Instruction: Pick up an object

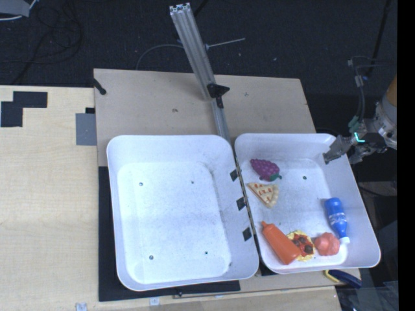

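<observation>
Your open floor lies mid right bin [305, 149]; toys crowd its front, with grapes [264, 168] and a pizza slice [264, 192] by the divider.

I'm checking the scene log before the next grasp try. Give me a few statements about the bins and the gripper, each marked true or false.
1. All the objects lie in the right bin. True.
2. The purple grapes sit in the left bin. False: they lie in the right bin, near its upper left.
3. The gripper is at the right bin's upper right corner. True.
4. The blue bottle lies between the gripper's fingers. False: it lies on the bin floor, apart from the gripper.
5. The orange bottle lies near the right bin's lower edge. True.
</observation>
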Available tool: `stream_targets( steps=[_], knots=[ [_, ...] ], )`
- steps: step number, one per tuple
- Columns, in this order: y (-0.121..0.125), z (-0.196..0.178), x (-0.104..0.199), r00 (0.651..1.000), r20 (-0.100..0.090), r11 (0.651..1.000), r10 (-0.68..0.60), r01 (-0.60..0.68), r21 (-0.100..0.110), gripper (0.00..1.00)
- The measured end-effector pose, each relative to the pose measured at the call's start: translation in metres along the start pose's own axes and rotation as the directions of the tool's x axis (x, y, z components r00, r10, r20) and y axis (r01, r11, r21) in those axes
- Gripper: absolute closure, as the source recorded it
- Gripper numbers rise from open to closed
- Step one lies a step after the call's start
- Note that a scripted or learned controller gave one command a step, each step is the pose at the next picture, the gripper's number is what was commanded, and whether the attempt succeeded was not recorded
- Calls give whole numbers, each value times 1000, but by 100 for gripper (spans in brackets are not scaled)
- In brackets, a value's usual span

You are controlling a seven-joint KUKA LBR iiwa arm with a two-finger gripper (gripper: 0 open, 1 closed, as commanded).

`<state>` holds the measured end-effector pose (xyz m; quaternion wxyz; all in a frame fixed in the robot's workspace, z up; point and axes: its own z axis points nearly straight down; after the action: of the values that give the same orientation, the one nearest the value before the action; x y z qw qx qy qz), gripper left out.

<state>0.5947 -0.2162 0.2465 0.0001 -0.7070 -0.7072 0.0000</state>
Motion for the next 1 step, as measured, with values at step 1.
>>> stream_targets(
  steps=[1],
  knots=[
    [0, 0, 0, 1000, 0, 1000, 0, 0, 0, 0]
  ],
)
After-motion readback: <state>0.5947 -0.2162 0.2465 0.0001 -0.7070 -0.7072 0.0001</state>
